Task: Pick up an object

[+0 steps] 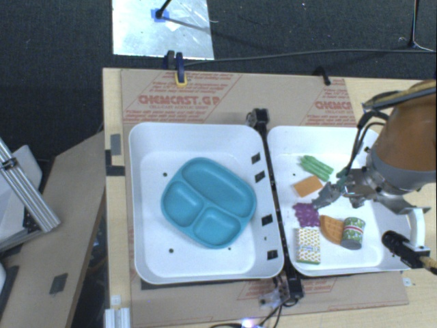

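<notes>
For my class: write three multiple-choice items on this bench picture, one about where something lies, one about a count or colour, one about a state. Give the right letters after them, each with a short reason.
1. Where does the blue divided plate lie?
A. in the left bin
B. in the right bin
C. on the cardboard outside the bins

2. How many compartments does the blue divided plate have?
A. two
B. three
C. five

3. How does the green-labelled can lie?
A. upright on the blue plate
B. tipped on its side in the right bin
C. upside down in the left bin

Answers:
1 A: the plate rests on the floor of the left bin.
2 B: one long section and two smaller ones show.
3 B: its round end faces sideways, beside the orange piece in the right bin, below the gripper.
</notes>
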Motion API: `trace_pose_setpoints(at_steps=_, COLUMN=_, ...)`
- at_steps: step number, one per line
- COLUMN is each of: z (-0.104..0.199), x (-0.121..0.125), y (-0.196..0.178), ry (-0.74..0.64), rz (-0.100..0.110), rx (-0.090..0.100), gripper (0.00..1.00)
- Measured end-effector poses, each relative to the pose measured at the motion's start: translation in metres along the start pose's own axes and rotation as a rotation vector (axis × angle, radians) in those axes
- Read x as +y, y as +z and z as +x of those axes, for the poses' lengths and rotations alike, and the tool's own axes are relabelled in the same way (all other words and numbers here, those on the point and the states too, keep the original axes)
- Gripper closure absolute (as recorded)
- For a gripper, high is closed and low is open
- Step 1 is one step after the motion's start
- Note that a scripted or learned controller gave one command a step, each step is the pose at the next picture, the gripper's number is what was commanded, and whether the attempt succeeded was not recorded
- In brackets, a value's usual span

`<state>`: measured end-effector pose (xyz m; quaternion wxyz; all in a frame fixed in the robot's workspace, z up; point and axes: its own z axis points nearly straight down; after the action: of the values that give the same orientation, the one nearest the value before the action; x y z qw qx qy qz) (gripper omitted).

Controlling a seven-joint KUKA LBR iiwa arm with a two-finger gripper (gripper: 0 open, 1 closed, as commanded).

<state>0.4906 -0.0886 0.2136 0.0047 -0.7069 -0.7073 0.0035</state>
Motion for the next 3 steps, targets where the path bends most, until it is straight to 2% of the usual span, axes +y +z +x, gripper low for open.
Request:
trace_pose_setpoints(at_steps=1, z=0.0, x=0.003, y=-0.005, ry=-0.002, rz=-0.012, rx=-0.001, gripper=0.0)
trace_pose_setpoints(at_steps=2, z=0.001, x=0.005, y=0.057, ry=-0.001, rz=-0.006, rx=0.0, gripper=0.0)
trace_pose_setpoints(at_steps=3, z=-0.008, x=0.002, y=0.105, ry=0.0, rz=-0.007, rx=0.0, gripper=0.0)
